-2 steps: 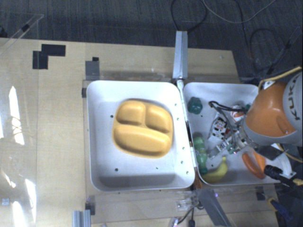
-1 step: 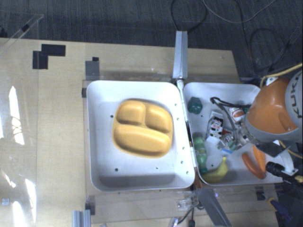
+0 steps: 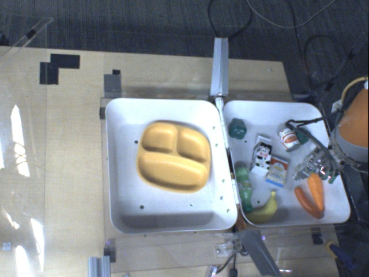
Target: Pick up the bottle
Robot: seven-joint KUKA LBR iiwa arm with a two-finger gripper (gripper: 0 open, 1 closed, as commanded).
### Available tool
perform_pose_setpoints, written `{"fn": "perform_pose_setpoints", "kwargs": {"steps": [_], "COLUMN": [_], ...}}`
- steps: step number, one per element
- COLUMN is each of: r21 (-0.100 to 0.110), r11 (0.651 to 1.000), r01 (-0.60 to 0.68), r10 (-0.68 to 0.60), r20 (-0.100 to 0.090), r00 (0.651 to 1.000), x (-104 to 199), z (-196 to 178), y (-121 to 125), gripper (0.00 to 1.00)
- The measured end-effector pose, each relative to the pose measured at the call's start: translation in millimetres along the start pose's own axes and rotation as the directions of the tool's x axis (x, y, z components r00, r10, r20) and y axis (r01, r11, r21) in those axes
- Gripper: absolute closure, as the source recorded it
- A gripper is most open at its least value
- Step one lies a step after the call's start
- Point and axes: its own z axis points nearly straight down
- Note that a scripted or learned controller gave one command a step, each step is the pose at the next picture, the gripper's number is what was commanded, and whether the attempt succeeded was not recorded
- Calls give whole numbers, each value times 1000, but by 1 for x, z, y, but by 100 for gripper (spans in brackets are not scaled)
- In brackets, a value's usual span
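Observation:
The bottle (image 3: 243, 184) is green and see-through. It lies along the left wall of the right bin (image 3: 337, 215), just above the banana. My gripper (image 3: 312, 167) hangs over the right side of that bin, right above a carrot and well to the right of the bottle. Nothing shows between the gripper and the bottle but a small carton and a packet on the bin floor.
The right bin also holds a teal lump (image 3: 237, 128), a small carton (image 3: 262, 153), a flat packet (image 3: 277, 172), a can (image 3: 288, 138), a banana (image 3: 263, 210) and carrots (image 3: 311, 196). A yellow divided plate (image 3: 174, 156) sits in the left bin (image 3: 121, 212).

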Motion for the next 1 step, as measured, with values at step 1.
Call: {"fn": "perform_pose_setpoints", "kwargs": {"steps": [1], "r21": [-1], "r11": [958], "r01": [-287], "r10": [287], "r20": [-1], "r00": [958], "x": [44], "z": [-90], "y": [50], "gripper": [100]}}
